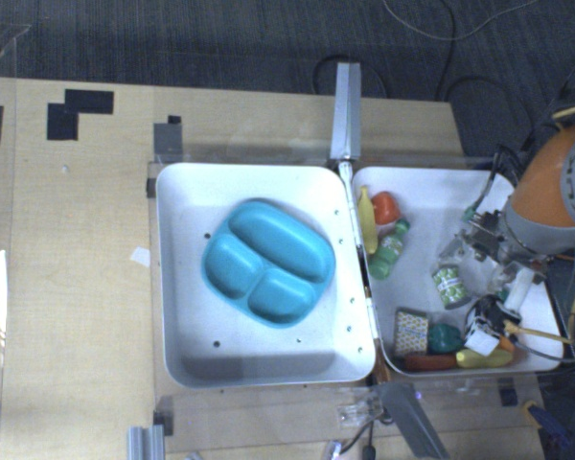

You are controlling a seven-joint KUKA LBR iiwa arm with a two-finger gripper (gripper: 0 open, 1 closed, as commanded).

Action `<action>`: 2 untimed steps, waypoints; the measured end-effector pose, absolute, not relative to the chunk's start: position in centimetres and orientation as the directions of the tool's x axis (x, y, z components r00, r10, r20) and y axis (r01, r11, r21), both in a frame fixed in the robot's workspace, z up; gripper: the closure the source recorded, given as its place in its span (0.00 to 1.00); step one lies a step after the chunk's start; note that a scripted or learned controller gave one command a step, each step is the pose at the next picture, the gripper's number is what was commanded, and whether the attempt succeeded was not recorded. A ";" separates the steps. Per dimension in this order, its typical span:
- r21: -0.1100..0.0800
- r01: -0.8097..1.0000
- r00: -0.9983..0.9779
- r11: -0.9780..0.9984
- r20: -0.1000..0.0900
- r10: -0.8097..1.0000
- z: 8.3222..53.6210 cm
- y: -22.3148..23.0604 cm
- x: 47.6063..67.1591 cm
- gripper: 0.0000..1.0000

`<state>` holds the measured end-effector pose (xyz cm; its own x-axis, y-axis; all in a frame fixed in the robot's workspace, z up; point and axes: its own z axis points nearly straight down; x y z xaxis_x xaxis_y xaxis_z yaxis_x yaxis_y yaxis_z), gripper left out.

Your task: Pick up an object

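Right now, tool (471, 241) hovers above green can (449, 286).

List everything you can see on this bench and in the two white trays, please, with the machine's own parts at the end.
left bin: one, white, on the bench.
right bin: one, white, beside the left bin.
divided plate: one, blue, three compartments, in the left bin.
banana: one, yellow, right bin, along its left wall.
small object: one, orange-red, right bin, next to the banana.
bottle: one, green, right bin, lying below the orange-red object.
can: one, green and white, middle of the right bin.
patterned packet: one, multicoloured, lower right bin.
teal object: one, lower right bin, beside the packet.
cable: one, dark, on the floor above.
arm: one, grey with orange band, over the right bin's right side.
end effector: one, above the right bin, near the can.
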<state>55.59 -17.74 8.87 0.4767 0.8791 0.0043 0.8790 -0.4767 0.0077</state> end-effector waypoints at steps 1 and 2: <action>0.011 0.903 0.429 -0.429 0.005 0.904 8.9 -17.9 55.1 0.00; 0.014 0.836 0.549 -0.549 0.006 0.836 8.9 -16.1 49.4 0.00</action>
<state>49.39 -16.11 8.94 0.5487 0.8360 0.0058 0.8359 -0.5487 0.0137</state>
